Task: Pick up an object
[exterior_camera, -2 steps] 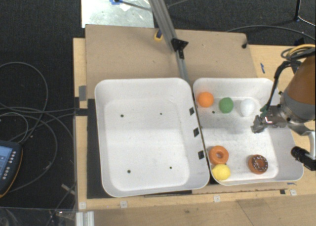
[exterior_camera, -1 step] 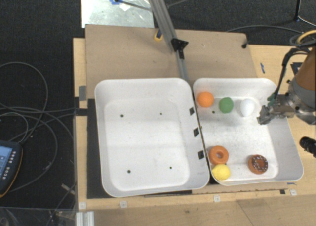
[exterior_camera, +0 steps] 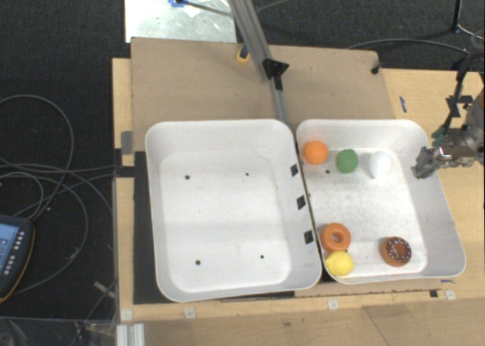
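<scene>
The right bin point(exterior_camera: 424, 208) holds several small objects. An orange ball point(exterior_camera: 315, 152), a green ball point(exterior_camera: 347, 160) and a white object point(exterior_camera: 378, 163) lie in a row along its far side. An orange ring point(exterior_camera: 335, 236), a yellow ball point(exterior_camera: 339, 263) and a brown sprinkled doughnut point(exterior_camera: 395, 250) lie near its front edge. My gripper point(exterior_camera: 424, 164) hangs at the bin's right rim, to the right of the white object and apart from it. Nothing shows between its fingers.
The left bin point(exterior_camera: 220, 208) stands beside the right one, with black clips point(exterior_camera: 301, 201) along the shared edge. A grey pole point(exterior_camera: 250, 19) slants over the back of the bench. Cables and a tablet point(exterior_camera: 11, 250) lie on the floor at left.
</scene>
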`<state>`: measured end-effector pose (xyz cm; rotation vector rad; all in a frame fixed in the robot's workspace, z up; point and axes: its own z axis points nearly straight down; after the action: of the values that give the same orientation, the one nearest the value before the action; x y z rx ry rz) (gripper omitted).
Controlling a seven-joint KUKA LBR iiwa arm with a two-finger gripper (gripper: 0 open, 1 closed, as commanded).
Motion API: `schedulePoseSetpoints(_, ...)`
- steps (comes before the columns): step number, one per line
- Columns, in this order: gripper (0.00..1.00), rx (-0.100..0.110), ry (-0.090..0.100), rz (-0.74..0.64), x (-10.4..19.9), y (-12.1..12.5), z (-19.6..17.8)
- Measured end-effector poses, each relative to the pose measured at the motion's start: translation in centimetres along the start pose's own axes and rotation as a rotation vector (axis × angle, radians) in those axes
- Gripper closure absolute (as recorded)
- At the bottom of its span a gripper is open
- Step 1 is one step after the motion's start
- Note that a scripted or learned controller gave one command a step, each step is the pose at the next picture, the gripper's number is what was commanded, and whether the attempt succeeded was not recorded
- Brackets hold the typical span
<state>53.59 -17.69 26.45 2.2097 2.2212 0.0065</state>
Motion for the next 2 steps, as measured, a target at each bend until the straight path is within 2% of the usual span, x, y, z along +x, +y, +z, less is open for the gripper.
schedulePoseSetpoints(1, 1.0, 0.008, 0.005, -0.005, 5.1, 0.1, 0.5)
schedulePoseSetpoints(2, 1.0, 0.006, 0.004, -0.005, 10.1, 0.8, 0.0)
